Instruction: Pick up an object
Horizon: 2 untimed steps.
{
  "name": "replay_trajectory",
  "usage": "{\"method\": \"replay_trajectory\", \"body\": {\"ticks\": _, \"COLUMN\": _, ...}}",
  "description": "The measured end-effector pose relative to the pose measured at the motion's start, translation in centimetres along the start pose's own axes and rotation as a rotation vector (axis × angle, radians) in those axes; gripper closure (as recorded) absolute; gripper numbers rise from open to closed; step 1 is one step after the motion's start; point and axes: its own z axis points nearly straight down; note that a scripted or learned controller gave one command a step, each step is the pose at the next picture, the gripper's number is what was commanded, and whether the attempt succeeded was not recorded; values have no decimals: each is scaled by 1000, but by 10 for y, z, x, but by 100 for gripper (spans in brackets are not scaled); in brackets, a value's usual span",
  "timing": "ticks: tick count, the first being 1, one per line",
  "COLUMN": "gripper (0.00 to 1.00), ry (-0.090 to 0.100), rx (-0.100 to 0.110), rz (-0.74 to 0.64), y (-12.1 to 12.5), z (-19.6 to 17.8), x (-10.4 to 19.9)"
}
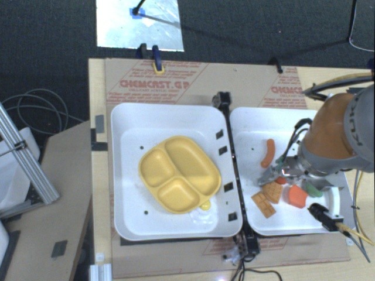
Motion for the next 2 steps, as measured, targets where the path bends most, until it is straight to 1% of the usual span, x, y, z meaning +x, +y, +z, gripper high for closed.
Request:
{"method": "replay_trajectory", "body": {"ticks": 1, "gripper": 100, "ry": -4, "rx": -15, "rz": -3, "y": 7, "z": -14, "x": -1}}
{"method": "replay_trajectory", "body": {"ticks": 2, "gripper": 100, "ry": -1, "rx": -21, "rz": -15, "y": 38, "z": -108, "x": 80}}
